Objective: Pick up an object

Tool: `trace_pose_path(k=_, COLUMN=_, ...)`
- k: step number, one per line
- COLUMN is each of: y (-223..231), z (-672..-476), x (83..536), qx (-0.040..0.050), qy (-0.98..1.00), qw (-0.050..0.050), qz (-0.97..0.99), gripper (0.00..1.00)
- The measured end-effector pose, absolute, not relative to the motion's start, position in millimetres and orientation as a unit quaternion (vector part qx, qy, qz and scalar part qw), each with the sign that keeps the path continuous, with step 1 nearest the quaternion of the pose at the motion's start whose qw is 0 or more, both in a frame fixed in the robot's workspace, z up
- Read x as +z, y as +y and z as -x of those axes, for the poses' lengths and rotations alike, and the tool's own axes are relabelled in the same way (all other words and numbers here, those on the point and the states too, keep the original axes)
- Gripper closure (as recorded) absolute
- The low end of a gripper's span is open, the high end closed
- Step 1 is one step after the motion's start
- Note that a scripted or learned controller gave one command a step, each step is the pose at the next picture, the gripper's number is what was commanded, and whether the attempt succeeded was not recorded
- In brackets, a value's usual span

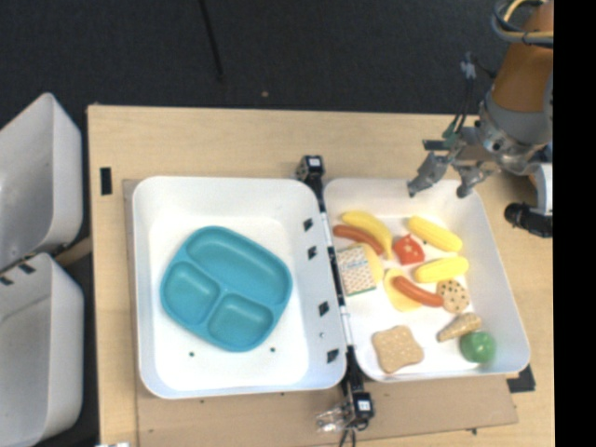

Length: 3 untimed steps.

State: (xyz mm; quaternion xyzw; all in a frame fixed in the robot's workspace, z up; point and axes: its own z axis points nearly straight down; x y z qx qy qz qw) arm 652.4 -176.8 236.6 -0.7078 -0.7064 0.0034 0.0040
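At far edge of right bin [498,250], pincer [445,183] hangs w/ fingers spread, nothing between them, above bin's back rim. Right bin holds toy food: banana [365,224] and hot dog [359,238] near divider, yellow piece [434,233], red pepper [408,249], another yellow piece [440,269], second hot dog [414,292], cookie [453,295], cracker packet [356,270], toast slice [398,348], bread wedge [459,327], green apple [478,346]. Left bin [158,361] carries a blue divided plate [226,288]. Both bins sit on wooden bench [233,138]. Nearest items to pincer: yellow piece, banana.
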Motion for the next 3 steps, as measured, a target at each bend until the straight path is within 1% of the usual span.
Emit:
trace_pose_path(k=1, y=-176, z=-654.4, x=244, qx=-0.0004, qy=-0.707, qw=-0.001, qz=0.707, gripper=0.0)
trace_pose_path(k=2, y=-173, z=-649.9, x=182, qx=0.0017, qy=-0.707, qw=0.001, qz=0.707, gripper=0.0)
trace_pose_path(k=3, y=-173, z=-651.2, x=121, qx=0.001, qy=-0.707, qw=-0.001, qz=0.707, gripper=0.0)
